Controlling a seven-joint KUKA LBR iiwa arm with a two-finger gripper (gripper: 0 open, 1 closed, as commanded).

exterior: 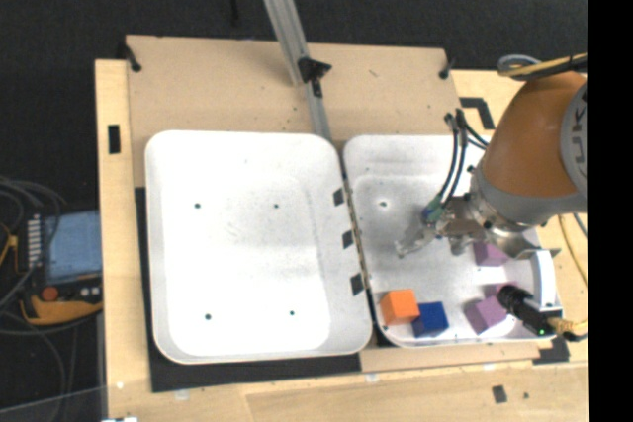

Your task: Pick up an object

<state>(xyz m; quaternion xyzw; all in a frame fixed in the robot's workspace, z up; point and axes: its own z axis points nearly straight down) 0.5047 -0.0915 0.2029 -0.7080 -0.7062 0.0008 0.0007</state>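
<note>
Two shallow white plastic bins are seen side by side on the tan wooden table [247, 79]: the left bin [247, 242] at centre frame, the right bin [396, 163] to its right. Four small blocks are counted in the right bin: one orange cube [400, 305] and one blue cube [430, 319], touching, at the lower edge; one purple block [486, 312] just right of them; a second purple block [489, 253], partly covered by the grey and orange arm [529, 153]. The metal gripper [410, 242] is seen above the right bin's middle, apart from the blocks; how far it is open cannot be told. A grey metal pole [282, 10] slants across the upper frame. No legible writing is seen.
</note>
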